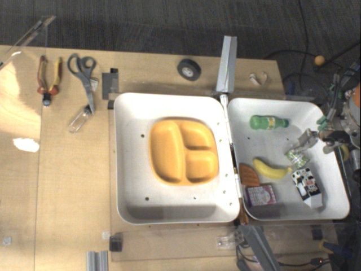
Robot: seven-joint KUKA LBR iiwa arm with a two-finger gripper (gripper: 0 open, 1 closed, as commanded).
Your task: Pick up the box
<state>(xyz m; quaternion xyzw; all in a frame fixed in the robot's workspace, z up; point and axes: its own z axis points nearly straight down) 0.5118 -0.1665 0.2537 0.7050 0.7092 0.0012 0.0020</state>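
The box (261,195) lies flat in the right bin (337,212), down at the front-left corner, a small purple-pink carton just beside a brown object (249,175) that sits above it by the bin's left wall. A banana (271,169) curves across just above the box, near it but apart. Further right, a black-and-white carton (307,185) (another boxy thing, so a possible mix-up) rests near the front-right corner, and a green bottle (268,122) lies along the back. The gripper (300,150) hangs over the middle-right of this bin, nearer the patterned carton and the banana's tip than the purple box; whether its fingers are apart or together, I cannot tell, and nothing is visibly held. The left bin (127,151) carries a yellow divided tray (184,150). The risk here: a descent from this spot would probably meet the wrong carton, and the box's closeness to the wall and brown object leaves little room for fingers.
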